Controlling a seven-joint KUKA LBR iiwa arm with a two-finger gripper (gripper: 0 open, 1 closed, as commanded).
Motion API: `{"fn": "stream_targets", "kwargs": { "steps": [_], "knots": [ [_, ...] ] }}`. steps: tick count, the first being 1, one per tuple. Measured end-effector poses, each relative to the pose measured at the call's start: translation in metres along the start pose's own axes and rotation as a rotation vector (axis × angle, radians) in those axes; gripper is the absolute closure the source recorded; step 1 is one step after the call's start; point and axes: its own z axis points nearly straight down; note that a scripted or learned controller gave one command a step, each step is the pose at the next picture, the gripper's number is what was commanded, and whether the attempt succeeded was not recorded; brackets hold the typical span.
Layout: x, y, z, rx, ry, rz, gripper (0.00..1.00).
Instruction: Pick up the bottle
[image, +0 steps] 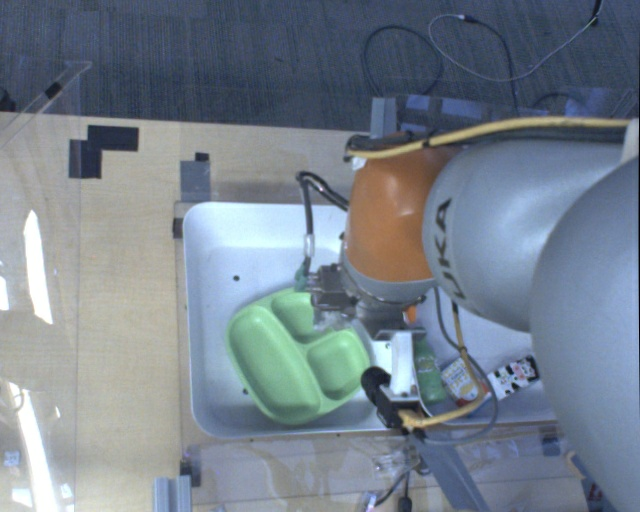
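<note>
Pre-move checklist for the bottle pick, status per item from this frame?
1. Bottle located: cannot tell. A green item with a label lies by the arm's wrist, mostly covered; it may be the bottle.
2. End effector position: ok. It sits low in the white bin, at the green tray.
3. Grasp confirmed: cannot tell. The wrist hides the tip.
4. Obstruction: not ok. The green tray lies right under the end effector.
5. Cable routing: cannot tell. The yellow cable loops close to the items at the bin's near edge.
6. Other clutter: ok. The black and white patterned packet lies apart from the tray.
</note>
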Motion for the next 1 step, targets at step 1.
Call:
{"fn": "stream_targets", "kwargs": {
  "steps": [1],
  "knots": [
    [-0.0282, -0.0001, 0.0190, 0.002, -0.001, 0.228, 1.00]
  ]
}}
